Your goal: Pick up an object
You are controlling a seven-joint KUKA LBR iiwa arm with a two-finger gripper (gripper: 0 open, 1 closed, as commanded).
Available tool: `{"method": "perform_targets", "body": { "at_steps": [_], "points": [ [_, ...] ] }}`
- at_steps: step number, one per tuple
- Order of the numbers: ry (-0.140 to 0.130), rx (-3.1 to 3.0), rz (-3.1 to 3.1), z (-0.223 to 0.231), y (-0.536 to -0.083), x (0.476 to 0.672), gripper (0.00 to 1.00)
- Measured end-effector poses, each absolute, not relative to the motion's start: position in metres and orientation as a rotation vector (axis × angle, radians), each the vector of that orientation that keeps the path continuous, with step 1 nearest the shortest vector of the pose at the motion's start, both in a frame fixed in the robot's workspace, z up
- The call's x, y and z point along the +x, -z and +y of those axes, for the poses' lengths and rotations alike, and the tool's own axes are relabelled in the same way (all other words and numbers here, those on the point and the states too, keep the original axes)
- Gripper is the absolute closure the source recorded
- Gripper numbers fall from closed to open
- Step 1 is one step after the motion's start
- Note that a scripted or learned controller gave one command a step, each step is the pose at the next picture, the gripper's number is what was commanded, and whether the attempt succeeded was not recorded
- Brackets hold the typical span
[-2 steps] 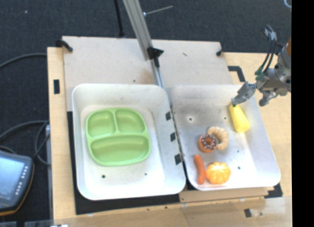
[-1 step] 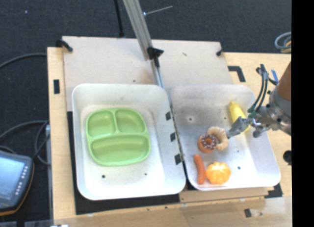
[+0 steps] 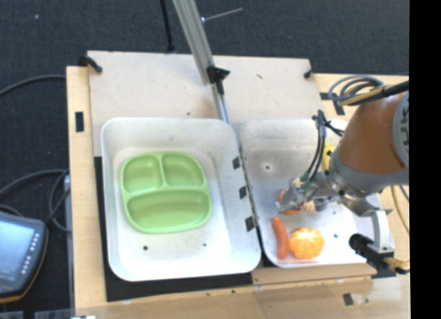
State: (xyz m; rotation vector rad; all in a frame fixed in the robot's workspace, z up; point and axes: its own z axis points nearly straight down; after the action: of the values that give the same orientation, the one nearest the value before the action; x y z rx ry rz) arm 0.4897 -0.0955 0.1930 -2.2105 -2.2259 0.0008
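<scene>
In the right bin [image 3: 275, 145] an orange mandarin [image 3: 306, 243] lies near the front wall, with a thin orange-red carrot [image 3: 280, 238] just left of it. My gripper [image 3: 298, 202] hangs low over the bin's middle, just above and behind both objects. A small orange-red bit shows at its tip, but I cannot tell whether it is held. The grey arm with its orange band [image 3: 368, 142] comes in from the right and covers the bin's right side.
The left bin [image 3: 117, 138] holds a green divided plate [image 3: 166, 191]. A metal pole [image 3: 196, 32] slants up from between the bins. Cables [image 3: 351, 90] lie at the back right, and a tablet-like device [image 3: 21, 252] sits off the bench at left.
</scene>
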Motion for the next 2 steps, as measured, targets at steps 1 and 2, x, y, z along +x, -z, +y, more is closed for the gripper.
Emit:
{"method": "perform_targets", "body": {
  "at_steps": [1,2],
  "points": [
    [0.006,-2.21,-2.231,-0.012,-0.201,0.491,0.0],
    [0.001,-2.23,-2.222,-0.075,-0.201,0.547,0.0]
  ]
}}
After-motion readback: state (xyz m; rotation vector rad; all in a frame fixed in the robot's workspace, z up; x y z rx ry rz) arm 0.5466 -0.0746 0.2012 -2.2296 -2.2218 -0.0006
